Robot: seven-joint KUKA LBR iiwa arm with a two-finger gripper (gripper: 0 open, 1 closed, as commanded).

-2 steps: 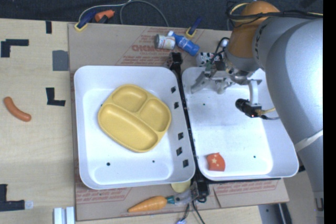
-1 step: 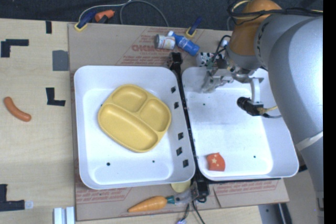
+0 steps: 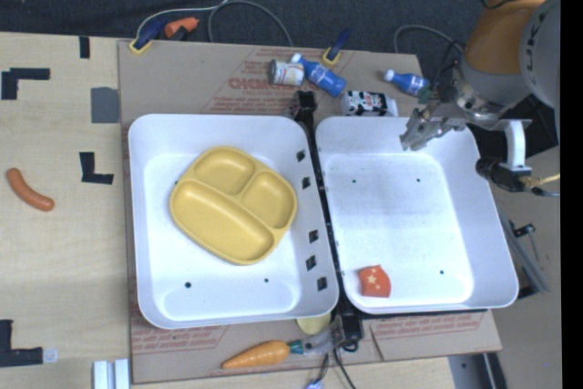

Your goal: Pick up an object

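Observation:
A small red-orange object [image 3: 374,281] lies in the right bin [image 3: 455,196], near its front edge. A yellow divided plate [image 3: 234,204] fills the middle of the left bin [image 3: 155,223]. My gripper [image 3: 417,134] hangs over the back right corner of the right bin, well away from the red object, with nothing visible between its fingers. The grey arm with its orange band [image 3: 510,23] reaches in from the upper right.
A toy carrot [image 3: 258,354] lies on the cardboard in front of the bins. An orange sausage-like toy [image 3: 30,189] rests on the bench at far left. Blue and white clamps [image 3: 314,73] and cables sit behind the bins.

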